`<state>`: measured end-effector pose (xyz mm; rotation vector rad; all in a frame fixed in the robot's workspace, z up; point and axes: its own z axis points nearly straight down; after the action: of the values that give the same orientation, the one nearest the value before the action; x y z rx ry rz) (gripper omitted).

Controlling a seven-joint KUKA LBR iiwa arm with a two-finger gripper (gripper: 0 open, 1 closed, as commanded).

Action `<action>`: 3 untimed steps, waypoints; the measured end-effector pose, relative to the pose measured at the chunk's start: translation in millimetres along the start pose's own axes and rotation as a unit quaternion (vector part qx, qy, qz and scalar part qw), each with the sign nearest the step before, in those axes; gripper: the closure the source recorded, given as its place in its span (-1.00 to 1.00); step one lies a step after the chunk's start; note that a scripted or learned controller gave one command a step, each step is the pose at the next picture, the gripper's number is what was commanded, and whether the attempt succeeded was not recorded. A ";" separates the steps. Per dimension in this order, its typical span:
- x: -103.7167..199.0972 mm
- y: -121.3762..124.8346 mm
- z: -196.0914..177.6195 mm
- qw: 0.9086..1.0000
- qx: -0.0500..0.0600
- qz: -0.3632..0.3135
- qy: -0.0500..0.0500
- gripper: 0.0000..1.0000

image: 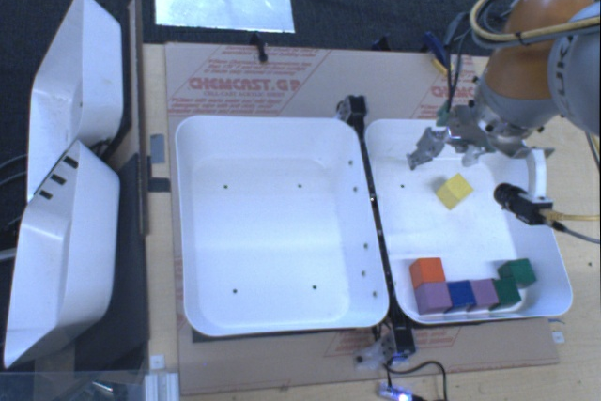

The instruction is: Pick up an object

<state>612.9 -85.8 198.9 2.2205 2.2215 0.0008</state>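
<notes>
Blocks [470, 286] crowd the right bin's [556, 296] six o'clock edge; the yellow cube [454, 191], light and rigid, suits gripping on flat sides by the gripper [429, 149], open and empty, at its ten o'clock.

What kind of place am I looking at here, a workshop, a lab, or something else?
Most likely a robotics lab set up for grasping trials. A robot arm reaches over two white bins on a cardboard-covered bench, with small coloured blocks as test objects.
</notes>
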 end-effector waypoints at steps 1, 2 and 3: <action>-60.7 -16.3 51.5 1.000 0.002 0.003 0.000 -1.00; -81.1 5.4 115.4 1.000 0.002 0.001 0.000 -1.00; -80.8 7.9 100.8 1.000 -0.001 0.000 0.000 1.00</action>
<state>620.9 -166.6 98.2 2.2191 2.2195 0.0031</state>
